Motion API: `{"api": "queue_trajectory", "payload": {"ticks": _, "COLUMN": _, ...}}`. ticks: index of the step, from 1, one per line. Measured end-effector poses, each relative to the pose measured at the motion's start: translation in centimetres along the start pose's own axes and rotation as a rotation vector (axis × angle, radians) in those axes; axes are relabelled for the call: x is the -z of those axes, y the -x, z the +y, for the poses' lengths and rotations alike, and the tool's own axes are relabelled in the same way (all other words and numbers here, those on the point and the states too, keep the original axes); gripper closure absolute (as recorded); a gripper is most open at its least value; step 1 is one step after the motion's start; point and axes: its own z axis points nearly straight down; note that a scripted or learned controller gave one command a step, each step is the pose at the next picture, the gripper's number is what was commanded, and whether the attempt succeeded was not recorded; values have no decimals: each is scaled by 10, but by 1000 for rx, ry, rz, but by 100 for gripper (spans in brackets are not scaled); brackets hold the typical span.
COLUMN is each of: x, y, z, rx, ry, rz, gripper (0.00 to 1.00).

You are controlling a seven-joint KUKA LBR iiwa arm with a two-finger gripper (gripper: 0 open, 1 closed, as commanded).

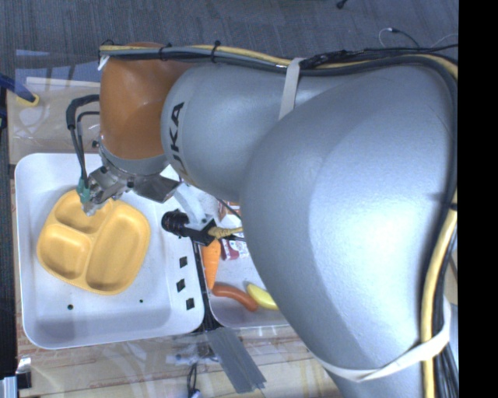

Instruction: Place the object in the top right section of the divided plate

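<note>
The hand point(92, 194) hangs over the top edge of the yellow plate point(93, 249) in the left bin point(47, 326) (I cannot tell what it holds). A carrot point(210, 268) lies far to its right.

You see a dark grey carpeted floor point(233, 23) beyond the bench, and pale wooden bench boards point(140, 361) below.

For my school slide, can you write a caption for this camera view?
Grey arm's tool hovers over a yellow divided plate in the left white bin.
</note>
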Motion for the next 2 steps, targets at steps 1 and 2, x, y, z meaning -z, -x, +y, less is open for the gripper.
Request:
{"api": "queue_trajectory", "payload": {"ticks": 1, "x": -71, "y": 8, "z": 33, "rx": 29, "ry": 0, "rz": -1, "gripper": 100}}
{"api": "queue_trajectory", "payload": {"ticks": 2, "x": -88, "y": -38, "z": -41, "rx": 291, "ry": 43, "rz": -21, "gripper": 100}}
